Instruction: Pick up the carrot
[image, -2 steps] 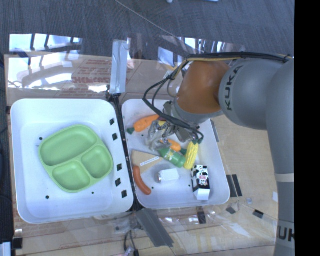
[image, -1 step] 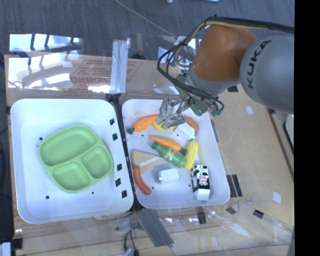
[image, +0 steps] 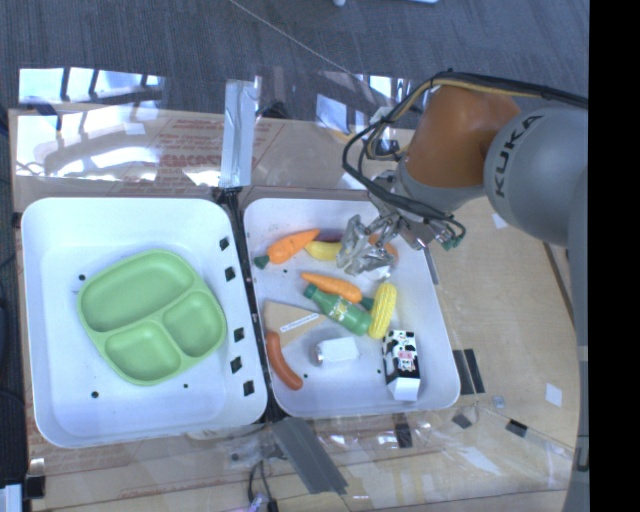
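The carrot (image: 293, 246) lay in the right bin (image: 440, 330) toward its upper left, green top pointing to eight o'clock. The gripper (image: 364, 252) hung at the carrot's three o'clock, its opening impossible to judge, with a smaller carrot (image: 331, 286) at five o'clock.

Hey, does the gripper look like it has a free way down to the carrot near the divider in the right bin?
Probably yes. The carrot lies uncovered at the right bin's upper left, with nothing on top. The gripper hovers just right of it, over the same bin.
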